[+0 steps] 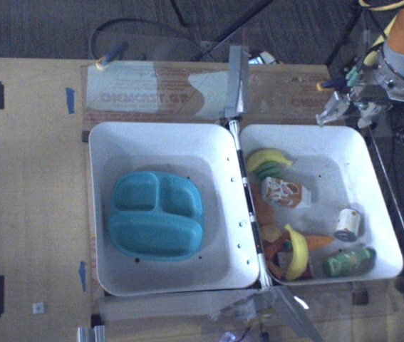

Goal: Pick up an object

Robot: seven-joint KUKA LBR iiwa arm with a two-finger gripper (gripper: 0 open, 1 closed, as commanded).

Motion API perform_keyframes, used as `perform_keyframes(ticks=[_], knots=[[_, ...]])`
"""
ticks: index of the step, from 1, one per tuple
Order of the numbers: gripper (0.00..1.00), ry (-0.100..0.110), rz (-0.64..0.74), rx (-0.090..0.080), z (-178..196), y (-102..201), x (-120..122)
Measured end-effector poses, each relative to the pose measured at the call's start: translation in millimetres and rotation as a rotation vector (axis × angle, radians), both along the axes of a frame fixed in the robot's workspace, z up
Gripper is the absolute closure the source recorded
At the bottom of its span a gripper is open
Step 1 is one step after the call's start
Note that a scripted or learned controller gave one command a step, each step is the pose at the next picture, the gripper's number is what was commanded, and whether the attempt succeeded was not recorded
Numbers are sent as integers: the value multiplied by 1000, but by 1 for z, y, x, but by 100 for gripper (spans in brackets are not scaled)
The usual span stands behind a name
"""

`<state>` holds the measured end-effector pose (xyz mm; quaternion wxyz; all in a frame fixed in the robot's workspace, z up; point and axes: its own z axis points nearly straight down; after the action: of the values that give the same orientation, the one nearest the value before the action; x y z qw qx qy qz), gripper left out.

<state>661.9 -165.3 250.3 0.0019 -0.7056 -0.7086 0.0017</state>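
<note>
Bananas point(268, 161), pouch point(284, 192), can point(348, 224) crowd the right bin point(344, 142); claw point(338, 110) above its rim, grip unclear.

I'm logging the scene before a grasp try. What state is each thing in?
Blue tray: flat in the left bin.
Bananas: lying at the right bin's far left.
Pouch: lying flat.
Can: tipped over.
Green bottle: on its side.
Gripper: above the right bin's far rim, holding nothing.
</note>
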Motion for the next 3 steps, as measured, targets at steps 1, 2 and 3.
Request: perform_keyframes(ticks=[1,2,3], knots=[[0,2,-116,-1,-122,42,-36],[0,-8,-410,-2,-165,54,-67],[100,-9,-410,-3,-158,52,-66]])
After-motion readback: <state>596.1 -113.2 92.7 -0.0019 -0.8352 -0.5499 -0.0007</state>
